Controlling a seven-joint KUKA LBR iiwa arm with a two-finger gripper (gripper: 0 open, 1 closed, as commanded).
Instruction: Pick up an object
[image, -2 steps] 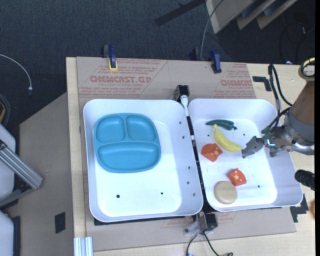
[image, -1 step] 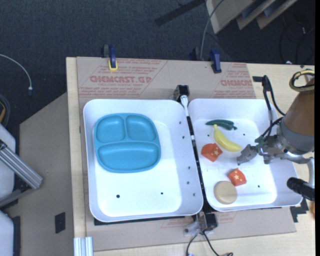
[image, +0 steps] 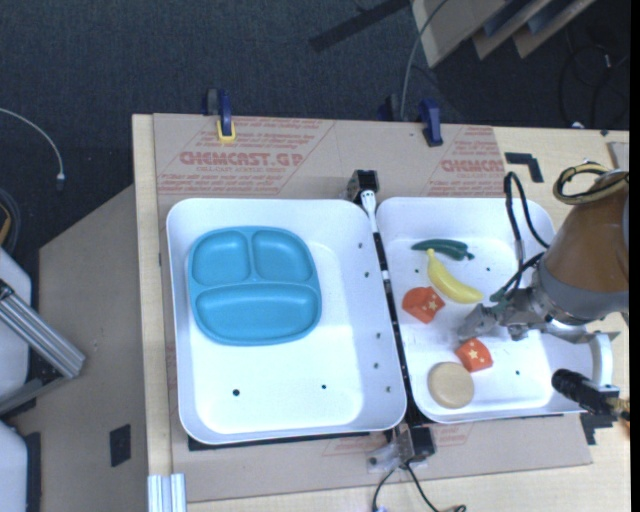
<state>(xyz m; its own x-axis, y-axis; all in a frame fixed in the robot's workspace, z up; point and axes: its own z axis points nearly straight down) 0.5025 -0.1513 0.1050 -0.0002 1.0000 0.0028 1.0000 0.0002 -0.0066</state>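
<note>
While tool (image: 478, 322) state unreadable: right bin (image: 520, 400), one banana (image: 450, 281), two red pieces (image: 423, 304), one tan disc (image: 450, 385), one green pepper (image: 443, 248).

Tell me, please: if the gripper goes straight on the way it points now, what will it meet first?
The gripper points left, low over the right bin. Most likely it meets the red strawberry-like piece first, though depth is hard to judge; the small red piece lies just below that line.

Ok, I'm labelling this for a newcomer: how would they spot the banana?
Look in the right bin, the one without the blue tray. In its upper middle lies the banana, just under a green pepper and right of a red piece. It is the only yellow, curved thing there.
</note>
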